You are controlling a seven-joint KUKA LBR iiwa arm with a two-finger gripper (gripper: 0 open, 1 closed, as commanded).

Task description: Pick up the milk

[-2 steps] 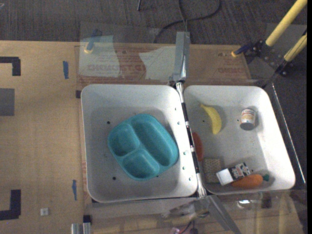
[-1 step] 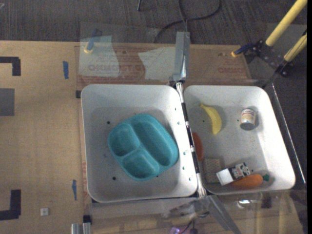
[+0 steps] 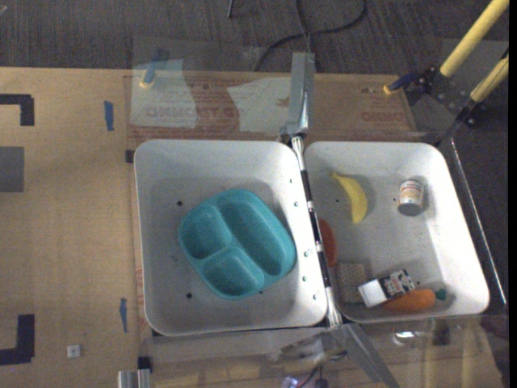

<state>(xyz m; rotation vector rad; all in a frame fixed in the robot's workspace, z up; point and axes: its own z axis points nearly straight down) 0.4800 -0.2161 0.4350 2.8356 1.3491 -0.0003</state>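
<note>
The milk [image 3: 386, 288] is a small white carton with dark print. It lies on its side near the front wall of the right bin [image 3: 456, 241]. An orange carrot [image 3: 412, 300] rests against its front side, and a tan square block [image 3: 351, 278] sits just to its left.
Also in the right bin are a yellow banana [image 3: 353, 196], a small upright can [image 3: 411, 196] and a red item [image 3: 326, 242] against the left wall. The left bin [image 3: 161, 184] holds a teal divided plate [image 3: 236, 242]. Yellow-handled tools [image 3: 477, 35] lie at the back right.
</note>
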